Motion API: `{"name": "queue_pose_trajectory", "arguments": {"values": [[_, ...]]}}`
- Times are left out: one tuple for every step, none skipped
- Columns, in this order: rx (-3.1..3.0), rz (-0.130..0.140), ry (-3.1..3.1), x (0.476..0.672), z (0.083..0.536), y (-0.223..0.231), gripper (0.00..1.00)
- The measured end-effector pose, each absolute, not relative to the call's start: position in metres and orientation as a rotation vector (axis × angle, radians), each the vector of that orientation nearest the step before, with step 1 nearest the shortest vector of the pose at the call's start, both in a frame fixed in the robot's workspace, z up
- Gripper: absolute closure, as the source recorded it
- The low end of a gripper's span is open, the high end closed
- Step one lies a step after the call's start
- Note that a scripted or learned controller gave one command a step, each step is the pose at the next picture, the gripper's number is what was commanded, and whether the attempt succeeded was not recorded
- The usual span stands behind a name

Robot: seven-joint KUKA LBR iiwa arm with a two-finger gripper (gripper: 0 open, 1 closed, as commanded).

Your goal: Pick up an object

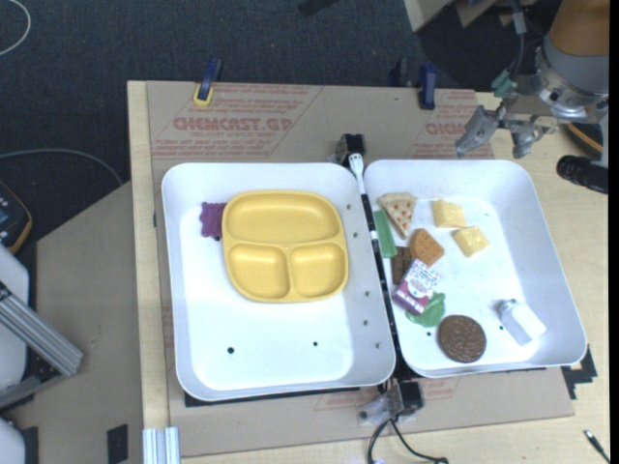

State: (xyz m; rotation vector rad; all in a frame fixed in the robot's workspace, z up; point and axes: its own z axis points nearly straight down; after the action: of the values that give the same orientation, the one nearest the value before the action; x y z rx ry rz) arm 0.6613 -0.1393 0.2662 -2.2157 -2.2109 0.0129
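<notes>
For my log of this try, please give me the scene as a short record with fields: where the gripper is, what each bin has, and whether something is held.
gripper: open, above the far rim of the right bin, holding nothing
left bin: yellow divided plate, purple piece at its left edge
right bin: pizza slice, two yellow cubes, waffle, brown cookie, small packet, white block
task state: no object picked up yet
</notes>
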Motion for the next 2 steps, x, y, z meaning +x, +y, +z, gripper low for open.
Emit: {"name": "queue_pose_trajectory", "arguments": {"values": [[-2.221, 0.001, -2.221, 0.663, 0.274, -0.139, 0.00], [-2.218, 0.007, -2.216, 0.666, 0.213, -0.145, 0.00]]}}
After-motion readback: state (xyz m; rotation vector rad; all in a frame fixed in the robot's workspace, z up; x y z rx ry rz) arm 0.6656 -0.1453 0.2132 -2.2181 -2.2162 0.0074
